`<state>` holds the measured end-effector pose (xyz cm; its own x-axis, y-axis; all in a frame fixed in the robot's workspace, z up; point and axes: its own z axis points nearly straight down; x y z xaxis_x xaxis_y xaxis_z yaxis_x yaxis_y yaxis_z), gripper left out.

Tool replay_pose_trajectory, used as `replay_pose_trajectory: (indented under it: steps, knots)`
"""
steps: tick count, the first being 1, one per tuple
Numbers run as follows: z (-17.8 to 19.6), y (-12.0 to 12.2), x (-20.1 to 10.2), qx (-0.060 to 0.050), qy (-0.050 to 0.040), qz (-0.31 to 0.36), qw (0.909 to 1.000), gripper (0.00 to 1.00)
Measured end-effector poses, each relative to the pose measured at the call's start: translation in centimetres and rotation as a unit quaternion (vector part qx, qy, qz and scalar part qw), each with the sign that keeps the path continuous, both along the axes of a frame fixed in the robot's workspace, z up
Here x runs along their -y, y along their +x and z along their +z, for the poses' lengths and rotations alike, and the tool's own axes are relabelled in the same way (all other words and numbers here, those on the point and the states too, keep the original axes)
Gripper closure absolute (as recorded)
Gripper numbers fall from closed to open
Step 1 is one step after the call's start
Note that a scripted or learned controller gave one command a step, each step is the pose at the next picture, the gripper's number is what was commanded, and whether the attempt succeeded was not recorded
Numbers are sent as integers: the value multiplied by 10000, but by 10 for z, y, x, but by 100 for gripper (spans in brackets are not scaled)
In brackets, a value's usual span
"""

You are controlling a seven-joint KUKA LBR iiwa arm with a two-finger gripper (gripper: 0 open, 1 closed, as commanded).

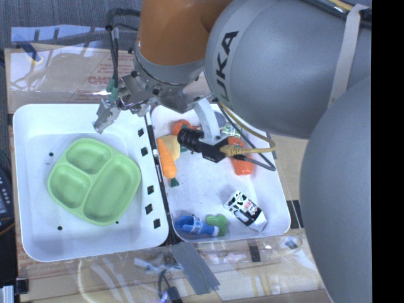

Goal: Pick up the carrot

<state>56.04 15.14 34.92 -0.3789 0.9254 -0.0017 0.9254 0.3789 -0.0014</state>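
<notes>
Okay, I've got the gripper [103,117] hanging over the far edge of the left bin [31,229], close to that bin's far right corner and just beyond the green divided plate [95,180]. From this angle I can't tell whether it's open or closed. I see nothing orange at its tip, so I'm treating the carrot as not yet picked.

The carrot [167,160] is in the right bin [211,185], tucked up against that bin's left wall about midway along it. So the target is across the divide between the two bins from the gripper, and closer to the bench's near edge. The move I expect is a diagonal: over the divider, then back toward the near side.

The long axis matters most here. The carrot runs roughly parallel to the divider, with the orange body toward the far edge and the small green end pointing toward the near edge, leaning slightly away from the wall. My read is that the grasp should close across that axis, and the wall right beside it leaves little room on that side.

I'm also watching for lookalikes. There's a small orange piece [184,127] toward the right bin's far edge and another orange item [242,164] nearer its middle. Either one could pull a colour-based pick off target.
</notes>
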Motion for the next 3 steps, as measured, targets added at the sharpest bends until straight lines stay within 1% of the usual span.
replay_pose_trajectory:
  steps: [1,2,3]
  knots:
    - [-58,17,-55,-31,-5,332,9994,0]
    - [-47,17,-57,-28,-8,377,9993,100]
    - [-128,9,-22,-32,-9,-1309,9914,100]
